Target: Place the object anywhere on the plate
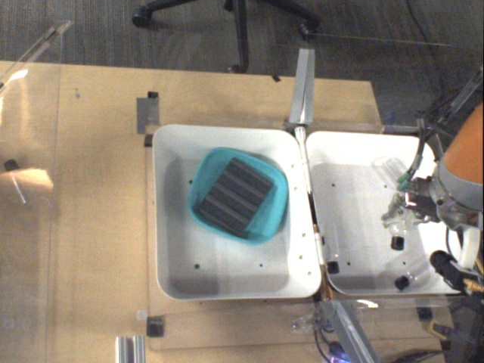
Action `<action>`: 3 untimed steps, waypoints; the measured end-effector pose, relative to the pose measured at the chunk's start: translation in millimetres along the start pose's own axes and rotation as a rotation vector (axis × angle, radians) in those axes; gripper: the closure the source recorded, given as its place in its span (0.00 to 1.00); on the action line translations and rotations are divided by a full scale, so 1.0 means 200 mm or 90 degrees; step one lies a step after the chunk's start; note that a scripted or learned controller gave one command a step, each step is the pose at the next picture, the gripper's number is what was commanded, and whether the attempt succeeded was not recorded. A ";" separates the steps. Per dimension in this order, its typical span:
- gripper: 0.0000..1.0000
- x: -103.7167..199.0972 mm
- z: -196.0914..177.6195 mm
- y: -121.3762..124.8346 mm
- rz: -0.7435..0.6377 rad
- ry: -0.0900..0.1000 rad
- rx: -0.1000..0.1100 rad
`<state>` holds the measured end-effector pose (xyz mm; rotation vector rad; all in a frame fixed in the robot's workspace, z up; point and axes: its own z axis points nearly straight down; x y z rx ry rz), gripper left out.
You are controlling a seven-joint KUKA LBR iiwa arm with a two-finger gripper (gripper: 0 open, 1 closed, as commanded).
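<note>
The arm (463, 165) is cut off by the right edge, so just its orange band and part of the grey wrist are in frame. The hand (399, 216) is small and blurred over the right bin (355, 203); its fingers cannot be made out. The dark ribbed object (237, 196) covers the middle of the teal plate (203, 174), leaving the rim visible. An office chair (238, 6) is cropped by the top edge.
</note>
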<state>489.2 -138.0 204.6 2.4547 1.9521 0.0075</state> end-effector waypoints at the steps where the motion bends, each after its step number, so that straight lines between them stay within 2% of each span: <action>1: 0.00 0.00 0.00 0.00 0.000 0.000 0.000; 2: 0.00 0.34 0.10 -0.08 0.006 0.000 0.001; 3: 0.00 0.38 -0.17 0.01 0.045 0.000 0.000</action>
